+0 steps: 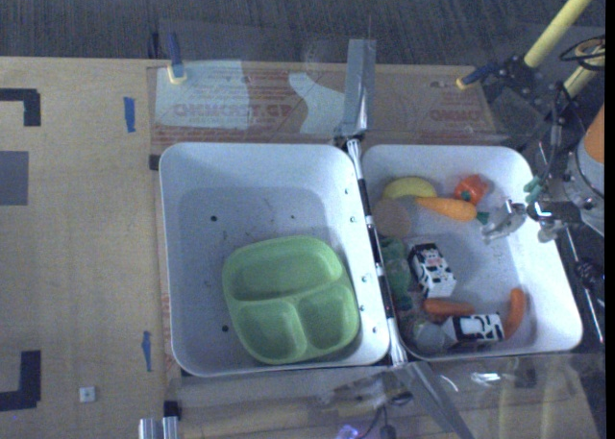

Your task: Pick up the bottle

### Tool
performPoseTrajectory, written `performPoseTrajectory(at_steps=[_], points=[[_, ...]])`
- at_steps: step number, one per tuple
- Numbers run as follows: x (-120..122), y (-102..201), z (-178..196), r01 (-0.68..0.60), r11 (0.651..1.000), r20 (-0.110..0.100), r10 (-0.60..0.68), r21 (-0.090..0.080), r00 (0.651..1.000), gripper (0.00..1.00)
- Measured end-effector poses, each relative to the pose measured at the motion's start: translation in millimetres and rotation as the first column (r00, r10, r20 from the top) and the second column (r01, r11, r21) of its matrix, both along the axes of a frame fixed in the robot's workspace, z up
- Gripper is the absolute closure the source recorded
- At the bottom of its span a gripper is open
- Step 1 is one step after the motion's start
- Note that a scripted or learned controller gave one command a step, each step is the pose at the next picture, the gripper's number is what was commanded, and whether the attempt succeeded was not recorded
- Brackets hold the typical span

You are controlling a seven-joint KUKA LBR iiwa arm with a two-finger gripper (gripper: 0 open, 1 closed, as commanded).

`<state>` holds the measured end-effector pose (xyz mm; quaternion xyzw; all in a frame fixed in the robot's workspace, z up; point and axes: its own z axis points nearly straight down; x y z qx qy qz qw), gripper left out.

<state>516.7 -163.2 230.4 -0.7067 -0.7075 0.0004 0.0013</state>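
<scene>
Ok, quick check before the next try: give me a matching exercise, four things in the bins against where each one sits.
Things:
1. green divided tray
2. yellow lemon-like toy
3. gripper
4. black-and-white cow-patterned block

Places:
A. above the right bin's upper right part
B. far end of the right bin, near the divider
C. left bin, near its front
D. middle of the right bin, towards the divider

Pairs: 1-C, 2-B, 3-A, 4-D

Matt green plastic tray [288,298] in smooth white plastic bin [192,187], pale wood bench [77,255], metal-looking gripper [502,224].
</scene>
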Motion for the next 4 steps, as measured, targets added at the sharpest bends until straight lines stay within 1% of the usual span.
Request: performPoseTrajectory(at_steps=[1, 2, 4], points=[[1, 19, 23, -0.215, 0.977, 0.006, 0.215, -0.003, 0.977, 0.0], [-30, 18, -105, -0.011, 1.0, 0.006, 0.011, -0.003, 1.0, 0.0], [-30, 19, -105, -0.011, 1.0, 0.005, 0.011, -0.003, 1.0, 0.0]])
